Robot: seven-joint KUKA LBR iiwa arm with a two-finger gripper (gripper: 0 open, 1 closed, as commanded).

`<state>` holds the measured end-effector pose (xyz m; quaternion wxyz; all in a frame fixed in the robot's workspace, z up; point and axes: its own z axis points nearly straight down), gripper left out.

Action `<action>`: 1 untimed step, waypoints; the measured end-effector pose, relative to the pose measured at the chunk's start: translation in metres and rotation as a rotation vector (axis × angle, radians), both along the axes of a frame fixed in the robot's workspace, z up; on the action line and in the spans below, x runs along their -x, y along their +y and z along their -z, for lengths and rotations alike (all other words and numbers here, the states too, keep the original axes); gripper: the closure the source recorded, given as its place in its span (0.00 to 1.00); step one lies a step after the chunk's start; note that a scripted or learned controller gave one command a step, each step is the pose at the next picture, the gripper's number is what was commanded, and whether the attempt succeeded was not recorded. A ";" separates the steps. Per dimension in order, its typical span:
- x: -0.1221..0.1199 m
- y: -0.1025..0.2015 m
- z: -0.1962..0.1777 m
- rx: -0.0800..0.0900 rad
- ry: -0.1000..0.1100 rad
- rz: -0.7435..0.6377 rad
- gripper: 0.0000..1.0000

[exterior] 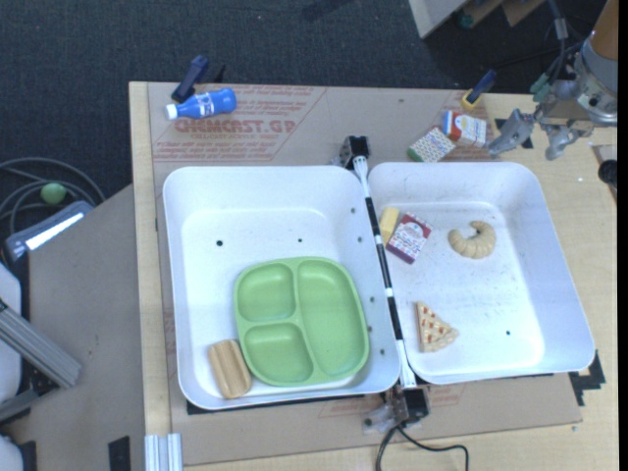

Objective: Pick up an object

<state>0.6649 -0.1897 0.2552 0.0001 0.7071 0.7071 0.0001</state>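
- The pincer (pixel 539 137) hangs at upper right, outside the right bin (pixel 549 292), fingers spread wide, holding nothing.
- Inside that bin lie a croissant (pixel 473 240), pizza slice (pixel 434 327) and red packet (pixel 409 238) (packet near the bin's left wall).
- Risk: a descent from here would likely strike the bin's far rim or the counter (pixel 294 116).
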 end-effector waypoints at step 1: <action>0.053 0.020 0.135 -0.001 0.002 0.000 0.00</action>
